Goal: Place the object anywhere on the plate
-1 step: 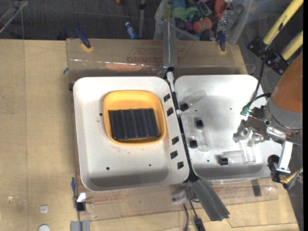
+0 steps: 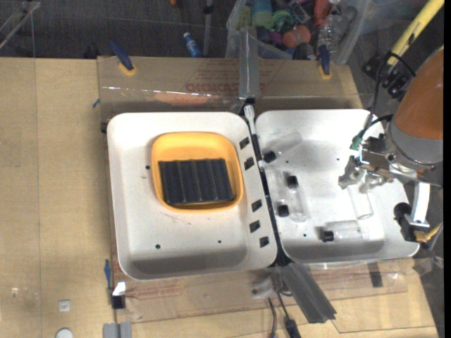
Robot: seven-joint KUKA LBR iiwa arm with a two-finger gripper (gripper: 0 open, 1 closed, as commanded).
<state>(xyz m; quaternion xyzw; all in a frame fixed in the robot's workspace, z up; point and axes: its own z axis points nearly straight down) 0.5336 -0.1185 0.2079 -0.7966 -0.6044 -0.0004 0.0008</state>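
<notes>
two white bins (image 2: pixel 134 255), one yellow plate (image 2: pixel 196 143), one dark ridged block (image 2: pixel 195 180)

One fixed camera looks down at a slant on two shallow white plastic bins (image 2: pixel 134 210); the grey arm (image 2: pixel 423 111) enters from right.

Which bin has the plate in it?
The left bin: it holds the yellow plate with a dark ribbed object on it. The gripper is over the right bin.

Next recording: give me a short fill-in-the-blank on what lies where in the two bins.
1. The orange plate sits in the ____ bin.
2. The dark ridged block lies on the ____.
3. The gripper hangs over the ____ bin.

Missing words: left; plate; right
</notes>
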